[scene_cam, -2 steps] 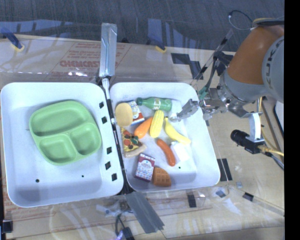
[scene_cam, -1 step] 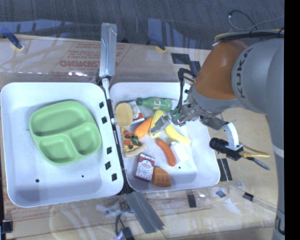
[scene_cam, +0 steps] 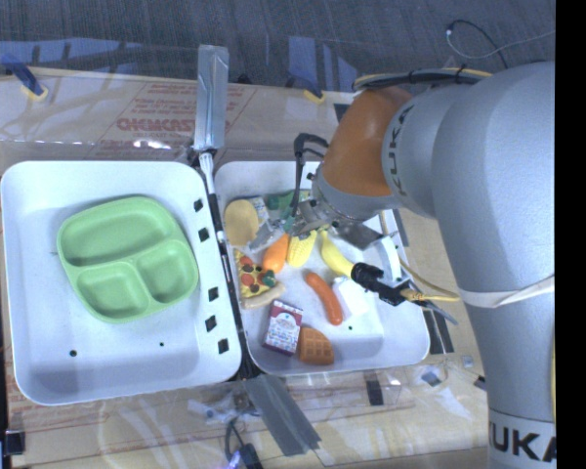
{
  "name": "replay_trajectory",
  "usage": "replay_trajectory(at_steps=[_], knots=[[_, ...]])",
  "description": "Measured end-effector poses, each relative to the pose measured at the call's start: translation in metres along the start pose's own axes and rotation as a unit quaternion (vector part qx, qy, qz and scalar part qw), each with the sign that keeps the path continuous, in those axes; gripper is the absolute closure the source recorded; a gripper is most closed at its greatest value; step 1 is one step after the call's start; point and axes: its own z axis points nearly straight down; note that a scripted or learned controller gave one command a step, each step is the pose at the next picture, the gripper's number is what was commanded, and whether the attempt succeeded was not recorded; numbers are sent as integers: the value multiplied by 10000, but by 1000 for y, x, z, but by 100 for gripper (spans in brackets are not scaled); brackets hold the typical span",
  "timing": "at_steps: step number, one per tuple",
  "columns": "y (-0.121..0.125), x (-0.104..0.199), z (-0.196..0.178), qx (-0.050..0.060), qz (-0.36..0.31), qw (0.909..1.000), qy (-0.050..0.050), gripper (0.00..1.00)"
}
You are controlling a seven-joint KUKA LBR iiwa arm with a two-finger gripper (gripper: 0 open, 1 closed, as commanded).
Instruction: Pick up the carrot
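Observation:
The carrot (scene_cam: 274, 253) is a short orange piece lying in the right bin (scene_cam: 402, 332), between a pizza slice and a yellow corn cob (scene_cam: 300, 249). My gripper (scene_cam: 286, 229) hangs low under the orange-banded wrist, right above the upper end of the carrot and the corn. The wrist and arm hide the back part of the right bin.
Around the carrot lie a tan round item (scene_cam: 240, 220), a pizza slice (scene_cam: 255, 280), a banana (scene_cam: 333, 255), a red sausage (scene_cam: 324, 297), a red box (scene_cam: 284, 326) and a brown bread piece (scene_cam: 315, 346). The left bin (scene_cam: 29, 291) holds a green divided plate (scene_cam: 127, 257).

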Motion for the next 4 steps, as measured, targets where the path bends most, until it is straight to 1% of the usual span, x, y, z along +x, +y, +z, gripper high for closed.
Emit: replay_trajectory(at_steps=[1, 2, 3, 4], knots=[[-1, -1, -9, 15, -11, 10000, -5, 100], [-1, -1, -9, 17, -12, 10000, -6, 0], [-13, -1, -85, 122, -510, 9986, 46, 0], [-50, 10, 8, 93, -1200, 9927, 38, 0]])
